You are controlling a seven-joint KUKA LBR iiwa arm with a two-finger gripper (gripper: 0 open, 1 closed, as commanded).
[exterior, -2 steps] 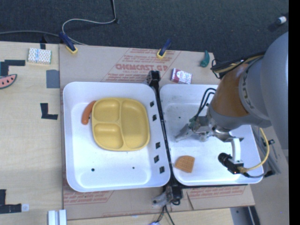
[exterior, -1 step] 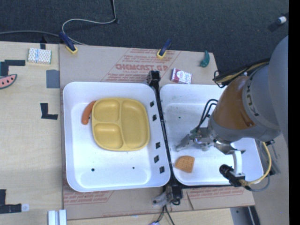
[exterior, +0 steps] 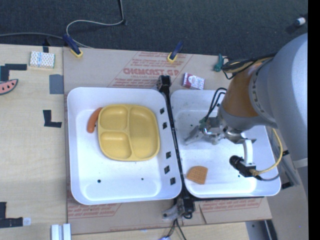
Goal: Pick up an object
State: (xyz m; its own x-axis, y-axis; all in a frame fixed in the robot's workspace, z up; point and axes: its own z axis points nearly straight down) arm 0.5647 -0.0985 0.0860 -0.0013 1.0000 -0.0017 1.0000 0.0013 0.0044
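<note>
One gripper [exterior: 192, 136] low in right bin [exterior: 225, 186], metal fingers [exterior: 190, 138] spread narrowly, nothing between them. Waffle-like piece [exterior: 197, 174] near, below. Left bin [exterior: 80, 184]: yellow divided plate [exterior: 129, 132], orange sausage [exterior: 92, 120] half tucked beside. "CHEMCAST" printed red on cardboard [exterior: 145, 71]; small packet [exterior: 192, 81] text illegible.

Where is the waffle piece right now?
The waffle piece lies in the right bin, near its front-left corner, below the gripper.
</note>
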